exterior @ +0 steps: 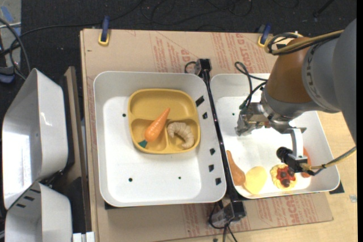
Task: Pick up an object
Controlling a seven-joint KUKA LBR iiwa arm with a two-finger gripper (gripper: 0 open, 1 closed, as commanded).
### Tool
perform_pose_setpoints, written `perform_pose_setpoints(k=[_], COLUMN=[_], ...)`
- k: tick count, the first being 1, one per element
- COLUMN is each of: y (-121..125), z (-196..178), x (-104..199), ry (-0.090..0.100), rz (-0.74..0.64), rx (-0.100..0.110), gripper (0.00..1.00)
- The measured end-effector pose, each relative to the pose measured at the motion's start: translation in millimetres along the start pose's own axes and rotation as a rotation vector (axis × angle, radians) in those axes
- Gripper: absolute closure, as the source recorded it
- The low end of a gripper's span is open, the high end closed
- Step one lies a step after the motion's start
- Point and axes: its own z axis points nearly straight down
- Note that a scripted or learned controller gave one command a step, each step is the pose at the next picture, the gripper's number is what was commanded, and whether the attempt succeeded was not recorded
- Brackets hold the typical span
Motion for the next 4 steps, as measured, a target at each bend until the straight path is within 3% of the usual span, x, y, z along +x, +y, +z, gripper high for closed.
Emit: perform_pose_setpoints(k=[3, 4], y=[-3, -17], z=[-147, -135], x=[-10, 40], ry=[-0.002, 0.001], rz=[-0.005, -0.009], rx=[-0.005, 0.002], gripper=[1.0, 1.0])
